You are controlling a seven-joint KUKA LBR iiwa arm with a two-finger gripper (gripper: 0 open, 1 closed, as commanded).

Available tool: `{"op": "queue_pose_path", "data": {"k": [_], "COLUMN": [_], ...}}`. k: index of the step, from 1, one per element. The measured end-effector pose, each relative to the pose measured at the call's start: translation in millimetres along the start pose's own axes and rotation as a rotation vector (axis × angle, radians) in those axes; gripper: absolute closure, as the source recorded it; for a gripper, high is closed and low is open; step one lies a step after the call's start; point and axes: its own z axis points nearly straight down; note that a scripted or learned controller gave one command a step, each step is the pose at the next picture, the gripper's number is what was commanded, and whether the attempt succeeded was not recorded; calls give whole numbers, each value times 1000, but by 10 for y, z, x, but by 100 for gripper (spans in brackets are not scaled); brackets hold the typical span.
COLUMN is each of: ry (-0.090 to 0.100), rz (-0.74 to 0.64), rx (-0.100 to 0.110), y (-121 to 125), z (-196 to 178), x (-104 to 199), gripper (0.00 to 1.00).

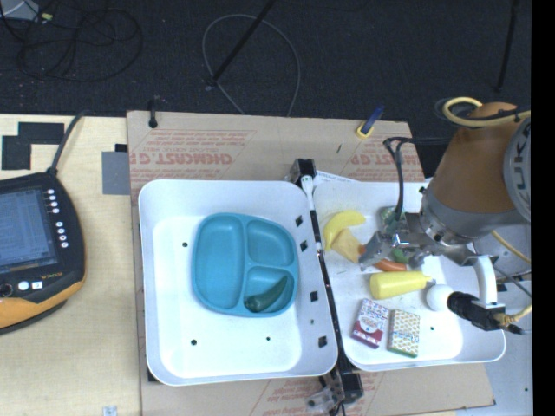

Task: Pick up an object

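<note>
- Gripper sits low in the right bin, among the clutter at its centre; you cannot tell from here how it stands or whether it has anything.
- Yellow bottle, just at its 5 o'clock, lies flat and touches nothing tall, so you'd find it the easiest pick.
- Blue divided plate in the left bin holds a green piece.

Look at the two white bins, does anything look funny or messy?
Nothing looks spilled or broken. The right bin is a jumble: a yellow banana, a yellow bottle on its side and two small boxes lie loose. In the left bin, a dark green thing sits in the blue divided plate.
</note>
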Motion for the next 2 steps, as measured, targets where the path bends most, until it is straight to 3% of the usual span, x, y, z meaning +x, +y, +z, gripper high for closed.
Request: {"op": "queue_pose_path", "data": {"k": [1, 2], "ry": [-2, 0], "rz": [4, 8], "rx": [-7, -7], "y": [24, 33], "z": [1148, 1009], "x": [-361, -372], "gripper": [0, 100]}}
